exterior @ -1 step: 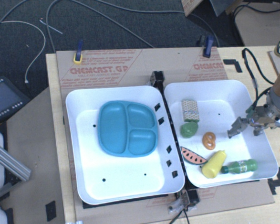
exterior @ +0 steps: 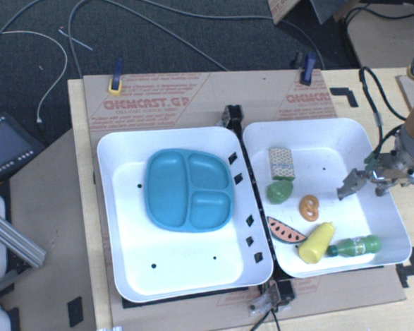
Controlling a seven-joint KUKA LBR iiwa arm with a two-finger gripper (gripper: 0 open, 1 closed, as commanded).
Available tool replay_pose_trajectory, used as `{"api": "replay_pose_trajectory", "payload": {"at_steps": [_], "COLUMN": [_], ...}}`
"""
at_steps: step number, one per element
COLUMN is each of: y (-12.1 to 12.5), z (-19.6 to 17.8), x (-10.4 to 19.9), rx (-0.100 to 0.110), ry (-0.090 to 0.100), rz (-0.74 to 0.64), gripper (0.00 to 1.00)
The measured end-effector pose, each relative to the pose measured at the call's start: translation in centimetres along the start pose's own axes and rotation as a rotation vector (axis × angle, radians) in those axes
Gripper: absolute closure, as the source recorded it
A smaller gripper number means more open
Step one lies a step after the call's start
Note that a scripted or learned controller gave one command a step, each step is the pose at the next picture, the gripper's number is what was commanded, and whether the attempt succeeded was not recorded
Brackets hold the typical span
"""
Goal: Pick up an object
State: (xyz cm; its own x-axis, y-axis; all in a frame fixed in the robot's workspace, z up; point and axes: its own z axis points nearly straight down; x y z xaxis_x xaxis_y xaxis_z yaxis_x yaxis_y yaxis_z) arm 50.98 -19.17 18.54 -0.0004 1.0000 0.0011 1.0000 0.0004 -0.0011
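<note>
In the right bin [exterior: 375, 149], a green bottle [exterior: 355, 246] lay nearest, beside a yellow object [exterior: 316, 243]. Farther back, the gripper [exterior: 364, 183] hovered with fingers seemingly spread, holding nothing, apart from the pretzel [exterior: 309, 207].

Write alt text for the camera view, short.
The robot's claw hangs open and holds nothing over the right side of the right bin, which holds a patterned block, green toy, pretzel, watermelon slice, yellow bottle and green bottle. The left bin holds a blue divided plate.
</note>
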Motion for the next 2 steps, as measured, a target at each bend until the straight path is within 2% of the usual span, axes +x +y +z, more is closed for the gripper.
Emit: {"api": "replay_pose_trajectory", "payload": {"at_steps": [1,2], "y": [0.0,-0.1], "z": [6.3,10.3], "x": [0.1,0.1], "rx": [0.005,0.004], "ry": [0.002,0.002], "rz": [0.001,0.001], "gripper": [0.0,0.0]}}
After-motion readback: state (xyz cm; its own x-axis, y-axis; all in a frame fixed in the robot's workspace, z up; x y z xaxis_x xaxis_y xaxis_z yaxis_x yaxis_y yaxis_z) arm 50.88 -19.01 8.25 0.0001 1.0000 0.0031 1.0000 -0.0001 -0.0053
